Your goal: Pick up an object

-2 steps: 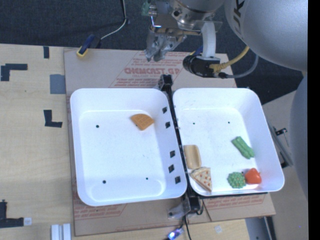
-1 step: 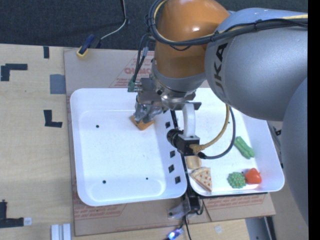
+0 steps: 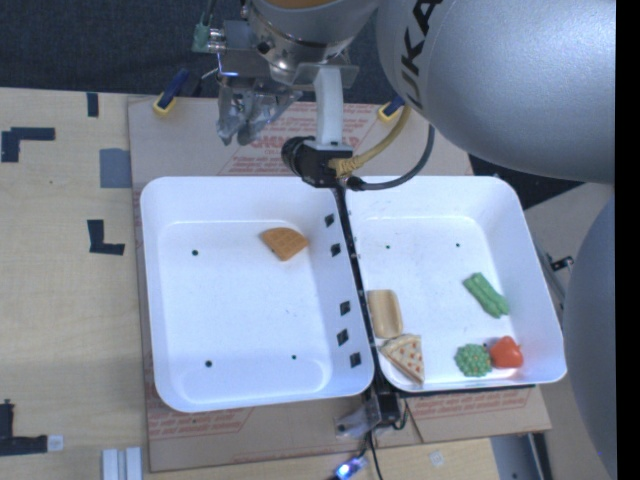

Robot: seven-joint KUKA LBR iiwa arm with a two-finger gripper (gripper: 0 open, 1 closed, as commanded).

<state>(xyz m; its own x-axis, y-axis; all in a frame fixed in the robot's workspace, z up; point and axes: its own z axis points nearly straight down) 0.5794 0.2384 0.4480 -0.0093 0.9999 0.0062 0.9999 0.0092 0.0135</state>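
Note:
My gripper [image 3: 247,120] hangs high over the cardboard just behind the back rim of the left bin [image 3: 165,268], with nothing seen in it. A tan-orange wedge [image 3: 284,242] lies alone in the left bin, well below and slightly right of the gripper. The right bin [image 3: 520,228] holds a beige bread-like piece [image 3: 385,313] and a waffle-patterned triangle [image 3: 405,358] against the divider. A green pod [image 3: 486,295], a green bumpy lump [image 3: 472,360] and a small red item [image 3: 506,352] sit near its right front corner.
The arm's big grey body [image 3: 500,58] looms over the back right. A black cable [image 3: 345,228] runs down along the divider between the bins. A blue-and-yellow clamp [image 3: 172,93] sits at the cardboard's back left corner.

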